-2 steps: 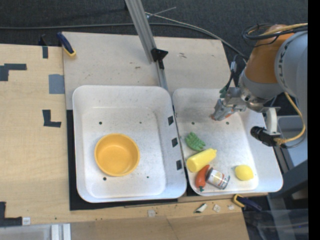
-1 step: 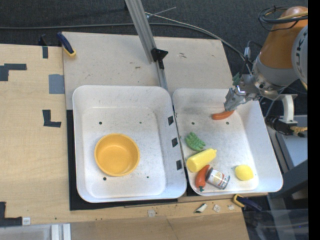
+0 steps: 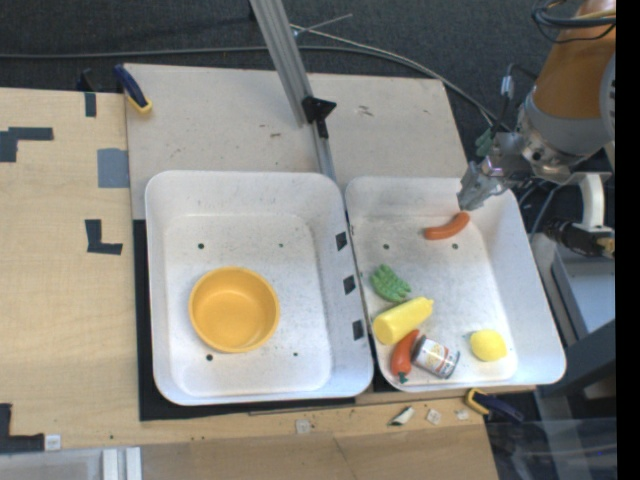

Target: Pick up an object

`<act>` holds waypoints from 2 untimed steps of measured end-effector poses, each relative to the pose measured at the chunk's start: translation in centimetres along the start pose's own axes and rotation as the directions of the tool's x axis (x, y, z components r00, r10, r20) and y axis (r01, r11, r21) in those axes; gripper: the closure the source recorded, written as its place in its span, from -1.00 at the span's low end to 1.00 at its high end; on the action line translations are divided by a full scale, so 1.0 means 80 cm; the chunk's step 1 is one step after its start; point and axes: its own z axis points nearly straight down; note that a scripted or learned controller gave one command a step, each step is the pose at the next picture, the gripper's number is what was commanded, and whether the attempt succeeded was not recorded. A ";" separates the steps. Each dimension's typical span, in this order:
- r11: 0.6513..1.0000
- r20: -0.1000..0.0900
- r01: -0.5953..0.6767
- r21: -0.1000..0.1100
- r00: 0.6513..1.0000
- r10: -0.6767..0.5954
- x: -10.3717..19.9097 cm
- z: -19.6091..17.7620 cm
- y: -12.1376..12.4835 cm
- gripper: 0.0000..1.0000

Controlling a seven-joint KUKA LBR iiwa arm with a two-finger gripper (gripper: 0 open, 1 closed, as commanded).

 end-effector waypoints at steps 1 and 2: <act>1.000 -0.002 0.004 0.006 1.000 -0.004 0.062 0.001 -0.006 1.00; 1.000 -0.002 0.004 0.008 1.000 -0.004 0.121 0.005 -0.010 1.00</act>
